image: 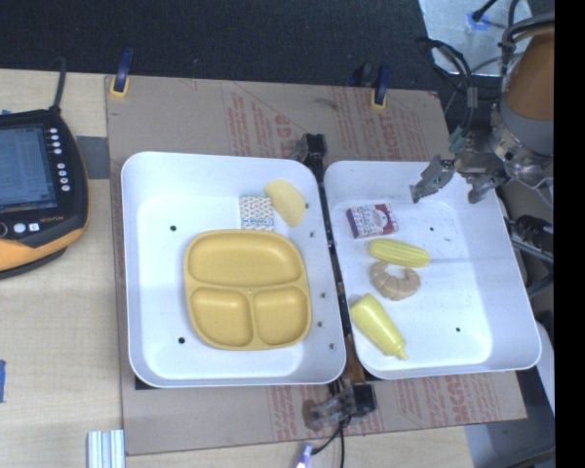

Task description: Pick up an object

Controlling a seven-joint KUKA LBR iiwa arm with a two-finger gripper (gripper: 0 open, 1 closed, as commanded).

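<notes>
Gripper (455, 180), fingers spread apart and gripping nothing, is hovering over the right bin's (487, 344) far edge, apparently poised above the red packet (371, 221).

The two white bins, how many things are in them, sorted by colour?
Yellow: 4, the divided plate, the small wedge, the corn cob and the squeeze bottle.
Red and white: 1, the packet.
White patterned: 1, the small square.
Tan: 1, the ring-shaped piece.
Total: 7.
</notes>
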